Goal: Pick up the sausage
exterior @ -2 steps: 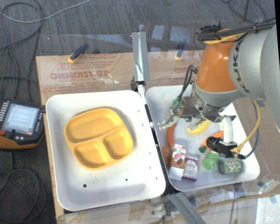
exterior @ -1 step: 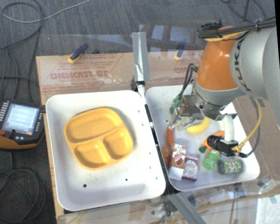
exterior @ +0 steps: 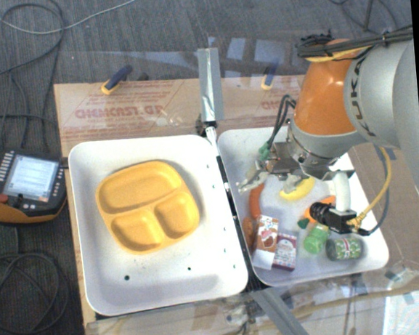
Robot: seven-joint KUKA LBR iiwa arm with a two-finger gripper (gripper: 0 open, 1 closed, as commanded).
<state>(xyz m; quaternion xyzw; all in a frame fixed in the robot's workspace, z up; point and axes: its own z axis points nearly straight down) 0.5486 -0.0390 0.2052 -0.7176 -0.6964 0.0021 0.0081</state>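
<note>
The sausage [exterior: 255, 201] lies in the right bin [exterior: 374, 254], close against its left wall and about midway along it, a reddish-orange length running front to back. It is not lifted yet, so by my reading the pick is at the approach stage: the claw [exterior: 264, 171] hangs just above the sausage's far end, with the descent, the closing and the lift all left to do. How wide the claw stands I cannot tell (its tips blur into the bracket and the bin's white floor).

By count: two white bins side by side on the bench, and one yellow divided tray [exterior: 149, 203] in the left bin [exterior: 103, 282]. The right bin holds one sausage, two small cartons [exterior: 275, 242] near its front-left corner, one yellow banana-like piece [exterior: 297, 190], a green item [exterior: 315, 240] and a dark can [exterior: 345, 248] toward the front edge.
</note>
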